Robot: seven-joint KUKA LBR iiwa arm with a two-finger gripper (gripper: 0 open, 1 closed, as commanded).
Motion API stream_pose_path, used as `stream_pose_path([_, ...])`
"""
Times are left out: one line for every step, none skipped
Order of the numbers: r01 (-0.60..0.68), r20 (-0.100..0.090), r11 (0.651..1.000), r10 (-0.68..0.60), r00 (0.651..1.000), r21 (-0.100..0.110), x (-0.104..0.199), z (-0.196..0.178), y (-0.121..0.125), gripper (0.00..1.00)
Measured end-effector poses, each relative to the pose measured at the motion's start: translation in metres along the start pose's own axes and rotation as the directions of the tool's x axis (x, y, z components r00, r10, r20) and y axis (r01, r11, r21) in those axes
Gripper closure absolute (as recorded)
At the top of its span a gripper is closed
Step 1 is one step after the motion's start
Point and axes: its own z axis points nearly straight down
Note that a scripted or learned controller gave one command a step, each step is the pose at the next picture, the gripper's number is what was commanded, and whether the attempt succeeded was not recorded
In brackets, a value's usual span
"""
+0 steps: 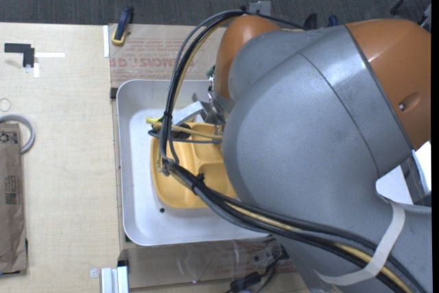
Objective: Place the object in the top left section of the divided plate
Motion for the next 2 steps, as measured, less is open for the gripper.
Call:
stream_pose_path([0.328, 0.018, 0.945, -0.328, 0.945, 0.003, 0.0574, 0.0028, -0.0455, 1.00])
stream_pose_path([0.329, 0.013, 0.944, -0.329, 0.944, 0.002, 0.0587, 0.0013, -0.0461, 0.00])
